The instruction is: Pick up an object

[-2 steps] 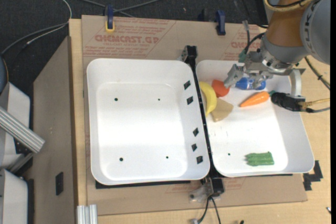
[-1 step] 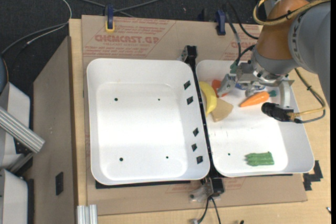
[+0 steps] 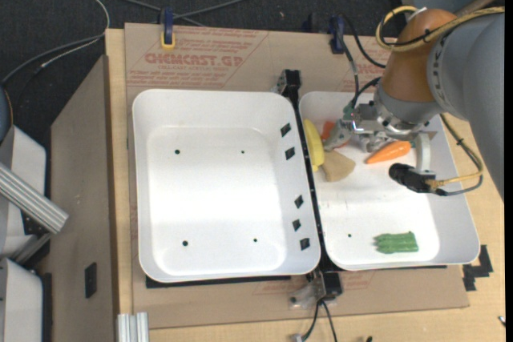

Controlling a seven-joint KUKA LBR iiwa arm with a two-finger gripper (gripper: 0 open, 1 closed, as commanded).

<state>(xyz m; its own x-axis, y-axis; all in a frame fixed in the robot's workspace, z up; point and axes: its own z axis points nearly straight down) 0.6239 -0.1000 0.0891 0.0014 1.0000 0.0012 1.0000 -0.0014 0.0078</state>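
A grey arm with an orange band (image 3: 409, 64) is being reached in over the right-hand white bin (image 3: 449, 244), its gripper (image 3: 370, 132) being lowered among a cluster of small items crowded into the bin's far-left corner. A yellow banana-shaped piece (image 3: 314, 144) is being seen lying along the bin's left wall, a beige chunk (image 3: 338, 166) just beside it, a small red-orange piece (image 3: 328, 128) nearer the far wall, and an orange carrot-like piece (image 3: 388, 150) just under the wrist. A green item (image 3: 397, 243) is lying well apart from these, close to the bin's near edge. The left-hand bin (image 3: 152, 172) is being left untouched. Whether the tool is open or closed cannot be told, since its tip is being hidden by the wrist and by the clutter beneath it; nothing is being shown as held. The attempt is judged to be at the descent or grasp stage, with no object yet lifted. Because the pieces are packed tightly against the wall, a neighbour may be nudged aside, two may be pinched together, or the tool may be brought down on the bin's rim and come away with nothing.
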